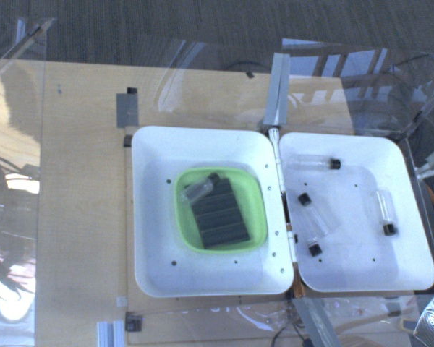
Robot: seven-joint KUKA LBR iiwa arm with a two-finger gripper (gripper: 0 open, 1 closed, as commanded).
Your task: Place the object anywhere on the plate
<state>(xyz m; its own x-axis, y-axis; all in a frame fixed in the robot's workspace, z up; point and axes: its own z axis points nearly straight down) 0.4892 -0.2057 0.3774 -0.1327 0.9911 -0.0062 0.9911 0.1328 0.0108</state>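
A lime-green square plate sits in the middle of the left white bin. On the plate lies a black ribbed block, slightly turned. A clear vial rests at the plate's upper left, touching the block's top corner. In the right white bin lie several clear vials with black caps: one near the top, one in the middle left, and one towards the right wall.
The two bins stand side by side on a light wooden bench. A grey metal bar runs up from the joint between them. Clear plastic screens stand at the back and the left.
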